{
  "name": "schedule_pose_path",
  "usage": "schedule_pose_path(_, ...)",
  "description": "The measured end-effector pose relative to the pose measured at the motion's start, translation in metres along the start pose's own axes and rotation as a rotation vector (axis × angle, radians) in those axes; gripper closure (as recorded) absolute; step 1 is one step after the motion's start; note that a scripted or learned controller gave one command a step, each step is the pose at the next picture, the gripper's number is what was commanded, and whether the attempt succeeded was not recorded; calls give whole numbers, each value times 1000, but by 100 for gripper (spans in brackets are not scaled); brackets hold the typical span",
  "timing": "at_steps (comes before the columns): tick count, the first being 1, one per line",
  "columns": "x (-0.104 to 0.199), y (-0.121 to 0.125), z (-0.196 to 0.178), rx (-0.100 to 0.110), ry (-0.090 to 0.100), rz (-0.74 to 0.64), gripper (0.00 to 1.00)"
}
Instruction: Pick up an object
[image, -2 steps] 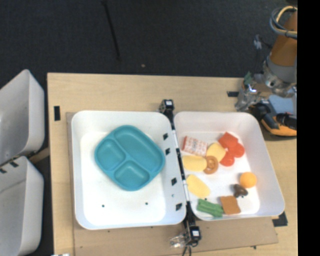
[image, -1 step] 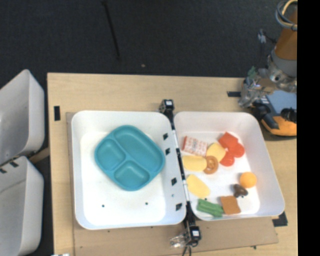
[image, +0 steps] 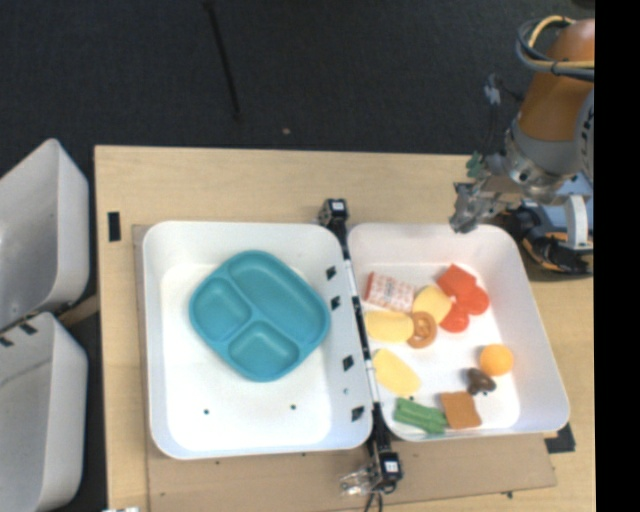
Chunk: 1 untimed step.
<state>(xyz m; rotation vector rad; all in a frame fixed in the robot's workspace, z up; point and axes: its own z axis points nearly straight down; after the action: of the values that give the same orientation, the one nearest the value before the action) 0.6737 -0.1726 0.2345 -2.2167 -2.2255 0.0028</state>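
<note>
Hovering over the far rim of the right bin (image: 535, 330), the gripper (image: 466, 217) hangs from the grey arm (image: 545, 120) with its orange band; nothing shows between its tips, and how wide they stand cannot be told from this angle.

Largest on the bench (image: 250, 180) are the two white bins, side by side and joined by a row of black clips (image: 352, 330). In the left bin (image: 160, 400) lies a teal divided tray (image: 260, 314), tilted on its corner, alone on the white floor.

The right bin holds the toy foods, all well below the gripper. A red pepper piece (image: 463, 294) lies nearest it, touching a pale yellow piece (image: 432, 301). Left of those sits a red-and-white packet (image: 388, 291), with a yellow lemon-like shape (image: 389, 325) just under it and a brown ring (image: 422, 330) between that shape and the red piece. Another yellow piece (image: 397, 373) lies near the dividing wall. Toward the near edge are a green bean pod (image: 420, 416) and a brown square (image: 461, 409), side by side. A small orange ball (image: 496, 359) rests by the right wall, a dark little lump (image: 480, 380) just beside it.

Cables (image: 555, 250) trail beside the bin behind the gripper.
</note>
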Motion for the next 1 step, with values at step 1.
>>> schedule_pose_path(1,43,-27,-13,-2,1,0,100)
